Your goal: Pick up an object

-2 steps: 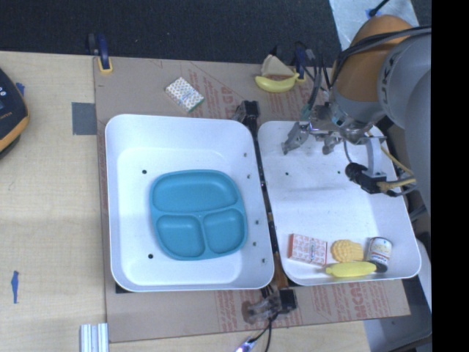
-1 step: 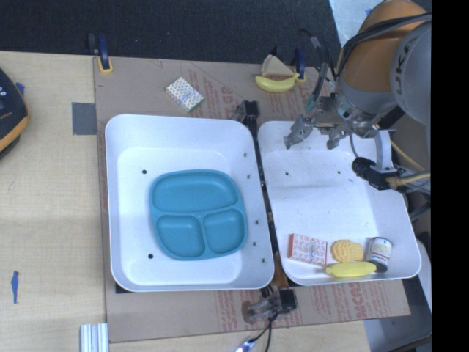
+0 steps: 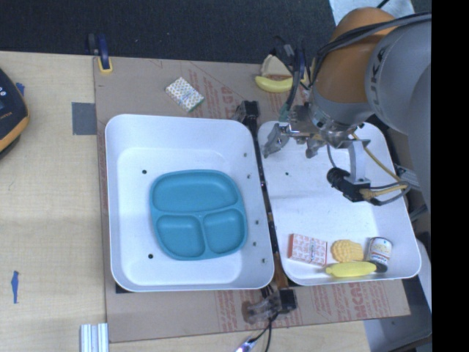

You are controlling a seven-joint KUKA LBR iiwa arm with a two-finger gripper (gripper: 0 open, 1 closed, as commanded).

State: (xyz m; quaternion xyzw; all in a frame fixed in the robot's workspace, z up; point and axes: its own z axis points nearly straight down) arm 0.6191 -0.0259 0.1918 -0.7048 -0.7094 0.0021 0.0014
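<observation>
— Wooden table [image 3: 44, 218], light grain, with a brown cardboard sheet [image 3: 183, 321] laid under two white bins. What sits nearest the camera?

— Right bin [image 3: 410, 218], front edge: a red-and-white patterned packet [image 3: 307, 248], a round yellow biscuit-like piece [image 3: 346, 250], a small can [image 3: 379, 251] with a dark top, and a yellow banana-shaped piece [image 3: 351, 270] lying across just in front of them. All close together, some touching.

— Left bin?

— Left bin [image 3: 121, 196] carries a blue three-compartment plate [image 3: 198, 213], flat, near its middle. Nothing on the plate.

— And the arm?

— Grey arm with orange band [image 3: 352, 46] comes in from the right, over the far part of the right bin. Pincer [image 3: 293, 144] hangs low there, fingers [image 3: 272, 144] spread apart, nothing between them. Well apart from the cluster at the front edge.

— Farther back?

— On the cardboard beyond the bins: a small patterned square packet [image 3: 184, 93] behind the left bin, and a yellow banana-like object [image 3: 274, 83] behind the right bin, partly hidden by cables. Blue clamp [image 3: 103, 53] at the cardboard's far left corner. Dark floor behind.
</observation>
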